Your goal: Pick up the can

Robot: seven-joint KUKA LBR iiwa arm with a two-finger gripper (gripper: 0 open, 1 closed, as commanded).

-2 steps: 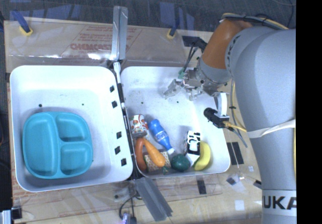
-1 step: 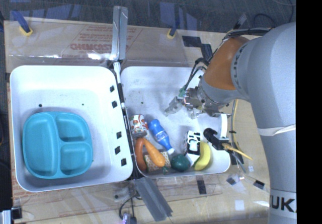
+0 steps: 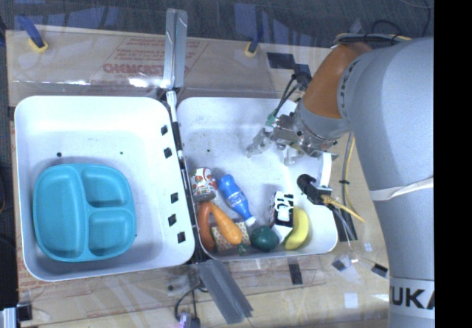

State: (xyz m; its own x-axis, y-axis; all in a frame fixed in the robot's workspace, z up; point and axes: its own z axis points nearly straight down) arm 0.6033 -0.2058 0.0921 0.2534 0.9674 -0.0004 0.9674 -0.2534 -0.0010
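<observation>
The can (image 3: pixel 203 183), small with a red and white label, lies at the left side of the right bin (image 3: pixel 221 124), close to the divider between the bins. My gripper (image 3: pixel 271 148) hangs over the middle of that bin, up and to the right of the can and well apart from it. Its fingers (image 3: pixel 255 147) are spread open with nothing between them.
Right of the can lie a blue bottle (image 3: pixel 234 197), an orange carrot-shaped toy (image 3: pixel 220 225), a dark green ball (image 3: pixel 264 239), a banana (image 3: pixel 298 230) and a black and white item (image 3: pixel 283 208). A teal divided plate (image 3: pixel 83 210) rests in the left bin (image 3: pixel 88 116).
</observation>
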